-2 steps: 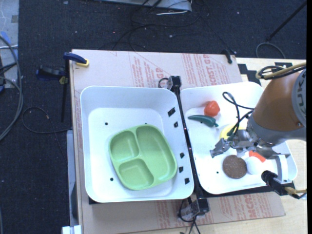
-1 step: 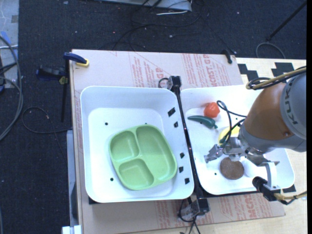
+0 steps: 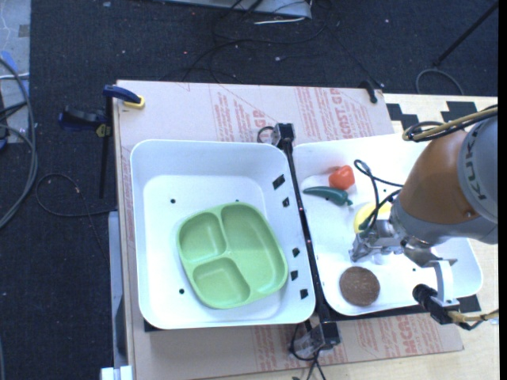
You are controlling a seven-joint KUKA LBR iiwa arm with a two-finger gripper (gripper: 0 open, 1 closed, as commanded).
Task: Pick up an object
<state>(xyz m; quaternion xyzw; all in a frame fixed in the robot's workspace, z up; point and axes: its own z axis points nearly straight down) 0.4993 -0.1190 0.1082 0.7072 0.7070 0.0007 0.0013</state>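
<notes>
In the right bin (image 3: 317, 236) lie a brown round disc (image 3: 360, 286) near the front wall, a red tomato-like piece (image 3: 342, 177) at the back, a dark green pepper-like piece (image 3: 325, 194) just in front of it, and a yellow object (image 3: 365, 215) partly hidden under my arm. My gripper (image 3: 366, 248) is down in this bin, between the yellow object and the brown disc, just above the disc. The wrist covers its tip.
The left bin (image 3: 150, 212) holds a light green divided plate (image 3: 230, 253). A black divider with clips (image 3: 297, 212) runs between the bins. My orange and grey arm (image 3: 447, 192) covers the right bin's right half. Cables hang at the bench front.
</notes>
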